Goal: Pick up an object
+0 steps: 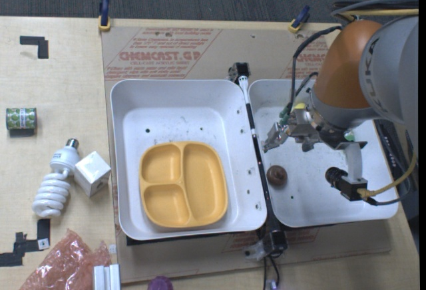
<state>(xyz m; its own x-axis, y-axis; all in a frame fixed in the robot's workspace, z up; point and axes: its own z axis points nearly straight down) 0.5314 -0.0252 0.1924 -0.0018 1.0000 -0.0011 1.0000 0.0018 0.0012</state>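
Observation:
A small brown round object (277,176) lies in the right bin (319,212), near its left wall. My gripper (274,138) hangs over the left part of that bin, a short way beyond the brown object and apart from it. Nothing shows in its grasp. A yellow divided plate (183,183) lies flat in the left bin (130,149). The grey arm with its orange band (346,72) reaches in from the right and covers much of the right bin's far side.
Left of the bins on the bench lie a white spiral light bulb (54,182), a small white box (92,173), a green can (20,120) and a pink mesh bag (63,265). Cables and a black fitting (346,183) hang below the wrist.

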